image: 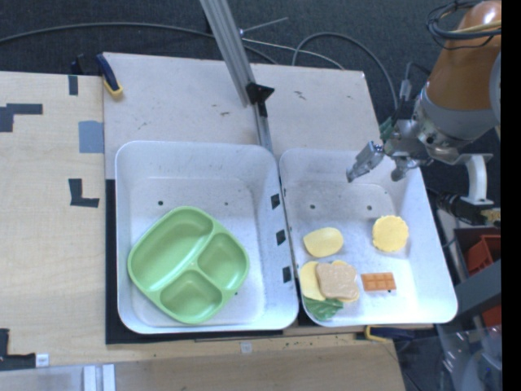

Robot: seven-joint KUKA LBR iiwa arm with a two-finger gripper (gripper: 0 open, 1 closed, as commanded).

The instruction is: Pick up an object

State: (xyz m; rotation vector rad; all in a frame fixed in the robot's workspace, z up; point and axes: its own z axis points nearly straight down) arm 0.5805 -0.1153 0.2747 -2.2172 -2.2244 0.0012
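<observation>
Two shallow white bins sit side by side. The left bin [138, 165] holds one glossy green plate [188, 264] with three compartments. The right bin [427, 255] holds a pale oval chip [323, 241], a yellow scalloped disc [390, 234], a stacked sandwich [330, 286] and an orange ridged wafer [378, 282]. The gripper [379, 164] hangs spread and bare above that bin's far end, apart from the food.

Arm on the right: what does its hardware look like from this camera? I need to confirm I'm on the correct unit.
The arm has an orange-copper rounded segment on top and a grey body below. Dark cables loop around its upper part. At the wrist sits a grey metal block, and the gripper ends in slim silvery fingers.
</observation>
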